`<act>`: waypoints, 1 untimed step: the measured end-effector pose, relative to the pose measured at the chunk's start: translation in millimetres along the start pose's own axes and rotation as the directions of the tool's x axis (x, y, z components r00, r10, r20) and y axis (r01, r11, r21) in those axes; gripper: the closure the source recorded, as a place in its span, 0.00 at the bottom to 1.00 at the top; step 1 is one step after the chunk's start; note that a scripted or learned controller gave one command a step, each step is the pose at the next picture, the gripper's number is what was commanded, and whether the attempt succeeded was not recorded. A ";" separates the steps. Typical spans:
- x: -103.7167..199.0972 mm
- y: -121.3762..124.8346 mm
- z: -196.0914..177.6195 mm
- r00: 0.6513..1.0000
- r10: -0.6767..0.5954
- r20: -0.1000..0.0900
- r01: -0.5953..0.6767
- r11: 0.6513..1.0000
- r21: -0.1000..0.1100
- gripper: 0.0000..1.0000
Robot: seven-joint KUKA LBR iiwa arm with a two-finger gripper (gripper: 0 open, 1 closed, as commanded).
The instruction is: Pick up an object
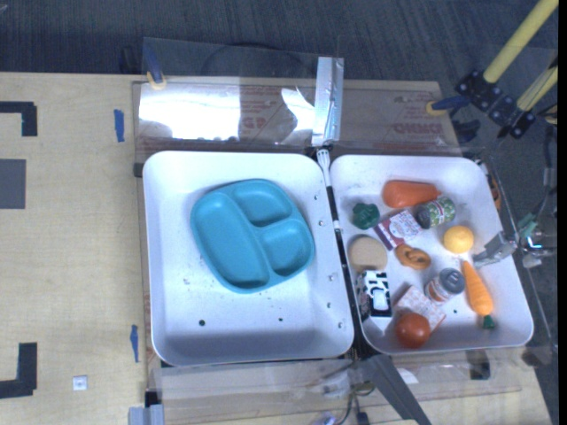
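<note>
- Bins: two shallow white plastic trays with rounded corners sit side by side at the centre of the frame, the left bin (177, 326) and the right bin (509, 326).
- Left bin holds a smooth blue divided plate (252, 233) with three compartments, lying slightly tilted toward the upper left.
- Right bin holds a jumble of small toy foods: a long orange pepper (409, 191) at the top, a dark green knobbly piece (365, 213), a round yellow lemon (458, 238), a small labelled can (436, 211), a tan rounded lump (368, 253), a tapered orange carrot (478, 290) near the right wall, a red tomato (412, 328) at the bottom, and a black-and-white packet (376, 292).
- Gripper (496, 251): a metallic piece shows at the right edge of the right bin, between lemon and carrot; whether it grasps anything cannot be told.
</note>
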State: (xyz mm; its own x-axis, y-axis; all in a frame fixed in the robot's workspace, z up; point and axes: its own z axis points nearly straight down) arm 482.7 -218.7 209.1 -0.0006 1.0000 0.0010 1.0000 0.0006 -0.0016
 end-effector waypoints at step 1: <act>45.2 65.7 82.6 0.963 -0.269 -0.002 0.269 0.963 0.002 0.00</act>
State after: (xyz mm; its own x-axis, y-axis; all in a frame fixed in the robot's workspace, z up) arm 548.2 -173.4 126.5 -0.2696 0.9630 0.0032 0.9630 0.2696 -0.0029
